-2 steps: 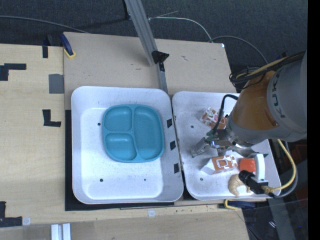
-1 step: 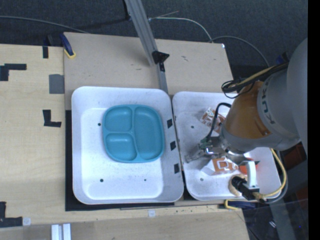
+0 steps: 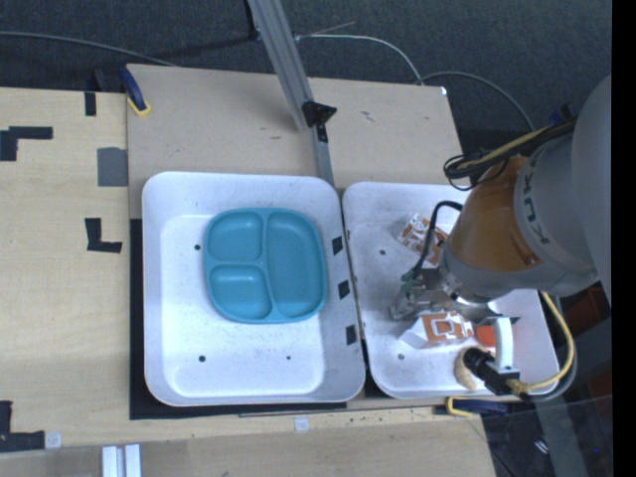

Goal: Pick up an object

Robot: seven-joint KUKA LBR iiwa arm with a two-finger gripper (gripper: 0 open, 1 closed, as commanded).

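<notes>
- An orange and white packet [image 3: 440, 328] lies flat in the right bin [image 3: 383, 361], toward the 5 o'clock part of its floor, with a white corner pointing toward 9 o'clock.
- A second small orange and white packet [image 3: 414, 231] lies toward 12 o'clock in the same bin, well apart from the first.
- A small orange and white item [image 3: 494, 337] sits just beside the first packet, at its 3 o'clock side, close to the bin's right wall.
- The gripper [image 3: 412, 298] hangs over the middle of the right bin, just at 10 o'clock of the first packet; whether it touches the packet, and how its jaws stand, cannot be told from this slant.
- The arm [image 3: 517, 229], grey with an orange band, reaches in from 3 o'clock and covers the bin's right side.
- The left bin [image 3: 169, 346] holds a blue divided plate [image 3: 265, 264] with three compartments, lying in the upper half of the bin.
- Both bins rest side by side on the bench [image 3: 209, 127], their inner walls touching.
</notes>
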